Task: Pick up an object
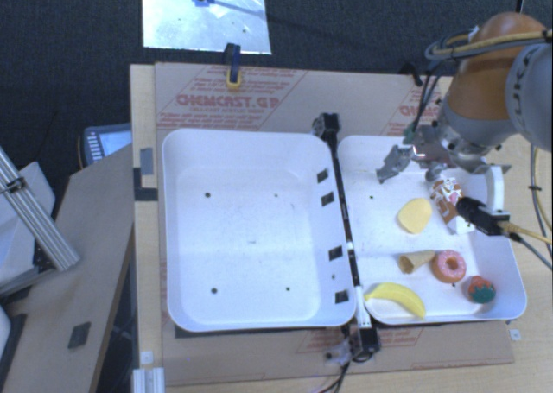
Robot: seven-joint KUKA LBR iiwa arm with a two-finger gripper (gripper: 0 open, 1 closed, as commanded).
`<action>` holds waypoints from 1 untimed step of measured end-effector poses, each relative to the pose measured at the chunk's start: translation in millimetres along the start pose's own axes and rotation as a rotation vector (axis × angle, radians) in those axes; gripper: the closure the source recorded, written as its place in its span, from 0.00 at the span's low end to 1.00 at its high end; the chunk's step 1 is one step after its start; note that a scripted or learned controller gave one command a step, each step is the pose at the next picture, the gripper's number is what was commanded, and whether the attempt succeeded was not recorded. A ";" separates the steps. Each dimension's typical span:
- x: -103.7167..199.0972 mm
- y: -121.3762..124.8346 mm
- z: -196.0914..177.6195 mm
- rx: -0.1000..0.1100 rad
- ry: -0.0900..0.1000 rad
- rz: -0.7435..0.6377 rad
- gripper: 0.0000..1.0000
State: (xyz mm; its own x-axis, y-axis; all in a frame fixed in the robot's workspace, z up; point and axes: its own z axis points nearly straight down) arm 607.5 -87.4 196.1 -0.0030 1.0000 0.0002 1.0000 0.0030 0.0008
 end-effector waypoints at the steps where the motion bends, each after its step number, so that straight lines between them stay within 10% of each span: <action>1: -4.3 44.7 118.3 0.003 -0.001 -0.003 0.00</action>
State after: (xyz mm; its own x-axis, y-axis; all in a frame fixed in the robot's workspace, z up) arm 652.3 -91.5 77.9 -0.0065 1.0000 -0.0008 1.0000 0.0065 -0.0022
